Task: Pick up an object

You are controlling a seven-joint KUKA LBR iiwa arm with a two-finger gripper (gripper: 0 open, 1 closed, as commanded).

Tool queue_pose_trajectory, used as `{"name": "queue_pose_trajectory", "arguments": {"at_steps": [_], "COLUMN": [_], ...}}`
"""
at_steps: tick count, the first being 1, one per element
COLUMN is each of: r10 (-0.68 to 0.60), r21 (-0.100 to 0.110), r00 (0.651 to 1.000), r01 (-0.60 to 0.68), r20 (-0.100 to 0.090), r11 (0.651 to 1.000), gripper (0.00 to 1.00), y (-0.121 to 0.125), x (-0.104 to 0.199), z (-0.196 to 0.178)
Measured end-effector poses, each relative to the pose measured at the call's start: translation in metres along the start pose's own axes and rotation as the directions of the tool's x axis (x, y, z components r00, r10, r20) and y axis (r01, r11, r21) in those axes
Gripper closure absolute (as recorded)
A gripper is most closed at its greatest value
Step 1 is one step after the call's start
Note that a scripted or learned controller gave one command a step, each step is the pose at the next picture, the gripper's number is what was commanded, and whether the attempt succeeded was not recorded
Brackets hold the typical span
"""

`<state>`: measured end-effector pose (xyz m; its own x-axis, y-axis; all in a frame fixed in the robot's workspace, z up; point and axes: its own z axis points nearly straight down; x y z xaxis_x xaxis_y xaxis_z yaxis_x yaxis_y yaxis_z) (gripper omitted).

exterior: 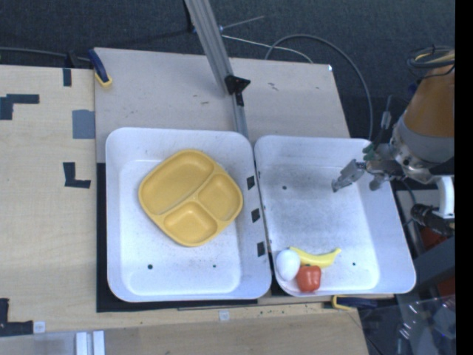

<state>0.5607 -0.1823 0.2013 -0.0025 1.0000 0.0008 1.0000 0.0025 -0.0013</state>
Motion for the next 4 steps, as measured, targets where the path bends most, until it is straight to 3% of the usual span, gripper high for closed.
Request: {"name": "queue_pose_trajectory", "arguments": {"at_steps": [1,3,4], "r10": [0.0,0.001,0.001], "r21": [0.0,0.004,-0.001], "r00": [1.0,1.0,1.0], "r01": [0.0,-0.001,-0.001], "r20": [0.0,0.001,0.003], "r11": [1.0,1.0,1.0], "gripper": [0.0,0.0,0.0], "y": [0.0,0.009,0.009], "x": [0.0,-0.002,-0.002], "z": [0.0,0.091,0.113]}}
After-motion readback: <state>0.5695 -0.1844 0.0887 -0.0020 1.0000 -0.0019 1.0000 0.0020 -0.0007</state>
